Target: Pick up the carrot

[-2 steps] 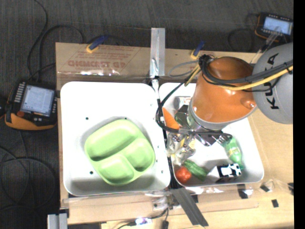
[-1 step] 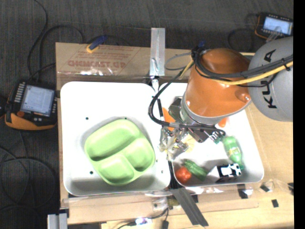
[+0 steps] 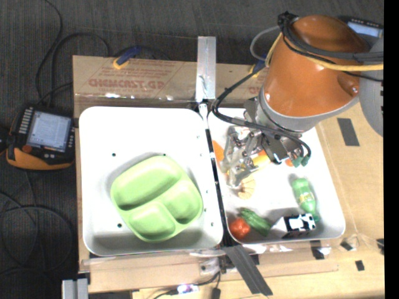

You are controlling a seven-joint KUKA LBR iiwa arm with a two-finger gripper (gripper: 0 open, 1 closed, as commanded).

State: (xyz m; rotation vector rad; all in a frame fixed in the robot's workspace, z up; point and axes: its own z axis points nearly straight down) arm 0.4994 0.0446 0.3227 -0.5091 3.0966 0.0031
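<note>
An orange piece that looks like the carrot [image 3: 217,149] lies against the left wall of the right bin [image 3: 330,226], mostly hidden. My gripper [image 3: 239,166] hangs just right of it, low over the bin's upper left part, under the arm's orange band [image 3: 308,64]. Small yellow and orange items [image 3: 262,157] sit partly hidden under the wrist, so I cannot tell whether anything is held.
In the right bin lie a beige item [image 3: 247,189], a green bottle [image 3: 304,195], a red fruit [image 3: 239,228] beside a green vegetable [image 3: 257,221], and a black-and-white object [image 3: 299,223]. A green divided plate [image 3: 156,198] sits in the left bin [image 3: 100,129].
</note>
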